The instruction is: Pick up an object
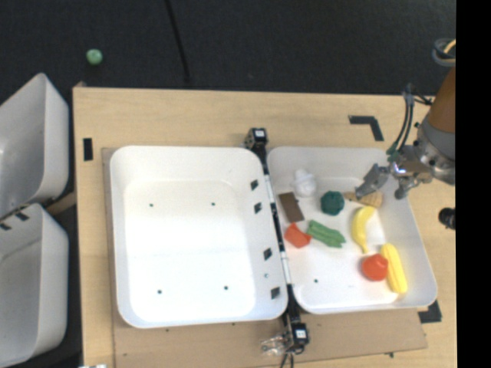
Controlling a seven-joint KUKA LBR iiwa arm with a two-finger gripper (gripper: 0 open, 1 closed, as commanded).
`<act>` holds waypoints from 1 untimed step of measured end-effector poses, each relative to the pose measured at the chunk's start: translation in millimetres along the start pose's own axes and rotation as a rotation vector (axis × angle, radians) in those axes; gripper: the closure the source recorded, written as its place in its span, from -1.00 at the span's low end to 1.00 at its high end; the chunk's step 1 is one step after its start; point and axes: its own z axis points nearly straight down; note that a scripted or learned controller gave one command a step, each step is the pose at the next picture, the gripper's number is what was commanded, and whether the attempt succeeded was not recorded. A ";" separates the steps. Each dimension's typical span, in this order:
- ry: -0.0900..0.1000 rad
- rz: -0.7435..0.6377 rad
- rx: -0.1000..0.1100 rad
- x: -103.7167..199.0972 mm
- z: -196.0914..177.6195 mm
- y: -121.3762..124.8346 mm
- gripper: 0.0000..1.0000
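**Toys in the right bin, end effector at its far right rim**

Nearest the camera in the right bin (414, 296) lies a yellow corn cob (394, 267), its long axis running front to back, touching a red tomato (374, 267). Farther back, a banana (363, 228) stands nearly upright in the view, tilted slightly right. A green pepper (326, 234) lies slanting down to the right. The end effector (385, 179) hovers with fingers spread, grasping nothing, above a tan block (373, 198). The left bin (123, 205) sits beside it on the table (169, 113).

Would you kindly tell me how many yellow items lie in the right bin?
2: one banana mid-bin, below the gripper; another near the lower right corner, beside an orange ball.
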 end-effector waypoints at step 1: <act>-0.003 -0.002 -0.017 26.0 114.5 51.5 -1.00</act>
